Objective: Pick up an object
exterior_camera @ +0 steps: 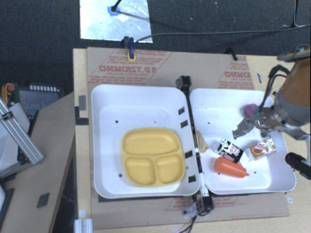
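Camera view shows us the bench [160, 62] from above, carrying two shallow white bins side by side. In the left bin [104, 110] we count one thing: a yellow divided plate [152, 155] with three compartments, lying flat near the middle of the floor.

In the right bin [214, 113] we count five small things. One orange carrot-shaped toy [230, 167] lies on its side near the front, its tip pointing right. Just behind it, touching or nearly so, sits one small black-and-white block [230, 150] with a spot of pink on it. To the right of that lies one small carton [263, 148], white and orange-brown, tilted. One purple object [250, 110] sits farther back, partly hidden by the arm. One pale tan piece [202, 142] rests against the bin's left wall, beside the divider between the bins.

The arm [297, 93] comes in from the right over the right bin, and its end effector [245, 127] hangs above the bin floor between the purple object and the black-and-white block. We see grey finger parts reaching toward the left, but we cannot tell whether they are parted or closed, and we see nothing held between them. All five small things rest on the bin floor, near the end effector but apart from it.
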Tool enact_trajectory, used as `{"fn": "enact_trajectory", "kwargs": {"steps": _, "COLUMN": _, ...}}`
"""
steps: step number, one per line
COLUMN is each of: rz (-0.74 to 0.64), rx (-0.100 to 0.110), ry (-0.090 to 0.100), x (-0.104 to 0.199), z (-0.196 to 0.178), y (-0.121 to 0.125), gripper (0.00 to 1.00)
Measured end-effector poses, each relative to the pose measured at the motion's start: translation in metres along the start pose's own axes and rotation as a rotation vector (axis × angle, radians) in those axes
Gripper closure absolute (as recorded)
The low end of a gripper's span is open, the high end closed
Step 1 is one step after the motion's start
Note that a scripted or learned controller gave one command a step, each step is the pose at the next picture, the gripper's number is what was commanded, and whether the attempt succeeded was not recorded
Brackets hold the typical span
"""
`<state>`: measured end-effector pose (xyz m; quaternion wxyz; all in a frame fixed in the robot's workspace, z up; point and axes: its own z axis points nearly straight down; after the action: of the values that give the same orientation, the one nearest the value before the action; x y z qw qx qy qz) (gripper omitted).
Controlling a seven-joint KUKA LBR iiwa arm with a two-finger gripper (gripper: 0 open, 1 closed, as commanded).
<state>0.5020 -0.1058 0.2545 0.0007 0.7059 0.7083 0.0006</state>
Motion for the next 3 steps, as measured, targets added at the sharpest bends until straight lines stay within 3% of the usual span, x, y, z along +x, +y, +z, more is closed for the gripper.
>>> {"fn": "enact_trajectory", "kwargs": {"steps": 2, "rz": 0.002, "rx": 0.006, "ry": 0.002, "x": 0.009, "z": 0.116, "y": -0.002, "gripper": 0.00}}
{"fn": "enact_trajectory", "kwargs": {"steps": 3, "rz": 0.006, "rx": -0.017, "ry": -0.008, "x": 0.005, "z": 0.148, "y": 0.003, "gripper": 0.00}}
